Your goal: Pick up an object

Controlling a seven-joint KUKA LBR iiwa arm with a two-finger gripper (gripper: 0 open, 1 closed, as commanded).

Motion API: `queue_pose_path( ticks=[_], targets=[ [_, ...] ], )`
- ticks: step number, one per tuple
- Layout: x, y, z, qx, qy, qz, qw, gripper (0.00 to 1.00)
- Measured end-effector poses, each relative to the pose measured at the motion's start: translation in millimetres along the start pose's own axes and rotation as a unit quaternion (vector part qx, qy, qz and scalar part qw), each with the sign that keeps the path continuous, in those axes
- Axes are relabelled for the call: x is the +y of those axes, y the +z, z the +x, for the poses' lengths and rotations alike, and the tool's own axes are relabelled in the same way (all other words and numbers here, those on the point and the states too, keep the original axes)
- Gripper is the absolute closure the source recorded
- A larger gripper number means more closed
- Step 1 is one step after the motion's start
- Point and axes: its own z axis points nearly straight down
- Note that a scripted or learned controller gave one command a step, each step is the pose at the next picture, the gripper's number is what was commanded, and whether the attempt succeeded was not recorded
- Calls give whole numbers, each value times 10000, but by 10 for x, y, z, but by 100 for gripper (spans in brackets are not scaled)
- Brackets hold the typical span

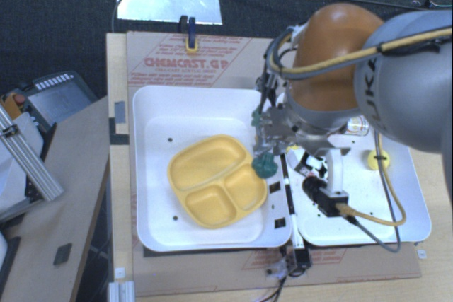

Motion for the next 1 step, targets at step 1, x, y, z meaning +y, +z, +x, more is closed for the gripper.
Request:
queue_pose_path(
  ticks=[1],
  targets=[
    [9, -7, -26, -7, 28, -11, 10000, 0]
  ],
)
